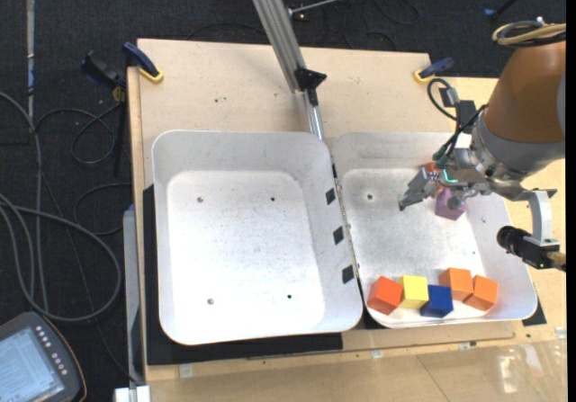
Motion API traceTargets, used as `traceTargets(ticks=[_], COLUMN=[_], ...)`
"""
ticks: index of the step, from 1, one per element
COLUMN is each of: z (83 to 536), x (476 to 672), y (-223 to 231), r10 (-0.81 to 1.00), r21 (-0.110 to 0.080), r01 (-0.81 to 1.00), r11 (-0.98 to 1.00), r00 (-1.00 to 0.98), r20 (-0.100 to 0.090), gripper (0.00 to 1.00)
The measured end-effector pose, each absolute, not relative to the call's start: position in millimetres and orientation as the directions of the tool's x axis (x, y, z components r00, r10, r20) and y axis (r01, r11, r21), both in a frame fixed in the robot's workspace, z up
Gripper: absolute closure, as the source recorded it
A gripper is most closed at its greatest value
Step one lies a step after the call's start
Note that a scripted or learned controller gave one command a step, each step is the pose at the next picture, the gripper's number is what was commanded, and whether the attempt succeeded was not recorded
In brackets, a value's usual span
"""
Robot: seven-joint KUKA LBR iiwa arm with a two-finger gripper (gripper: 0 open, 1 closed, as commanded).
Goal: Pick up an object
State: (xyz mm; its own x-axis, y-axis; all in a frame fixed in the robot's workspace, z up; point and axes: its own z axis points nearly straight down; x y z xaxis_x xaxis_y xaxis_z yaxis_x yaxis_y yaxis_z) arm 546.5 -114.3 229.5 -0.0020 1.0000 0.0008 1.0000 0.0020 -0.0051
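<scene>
A pale wooden bench [234,85] sat on dark carpet [63,13]. Two blue-and-yellow clamps [142,63] [433,69] gripped its far corners. A slanted aluminium pole [274,18] crossed it. Black cables [54,202] trailed left, near a grey pendant screen [31,364].

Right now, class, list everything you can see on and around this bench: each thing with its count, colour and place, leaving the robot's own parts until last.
Bins: two, white, side by side on the bench; left bin, right bin.
Orange blocks: three, near edge of the right bin; one at the left end of the row, two at the right end.
Yellow block: one, in that row.
Blue block: one, in that row.
Purple object: one, right bin, beside the gripper.
Clamps: two, blue and yellow, far bench corners.
Metal pole: one, grey, slanting over the bench's far edge.
Gripper: one, dark, over the right bin.
</scene>
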Motion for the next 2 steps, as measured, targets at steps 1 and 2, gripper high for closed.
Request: traceTargets(ticks=[1, 2], z=[232.0, 187.7], x=[547.3, 542.6], y=[-114.6, -116.6], r10=[1.0, 1.0], r21=[0.0, -0.005], r01=[1.0, 1.0], r11=[0.0, -0.001], r00=[0.0, 0.001], r20=[0.0, 0.0], gripper=[0.0, 0.0])
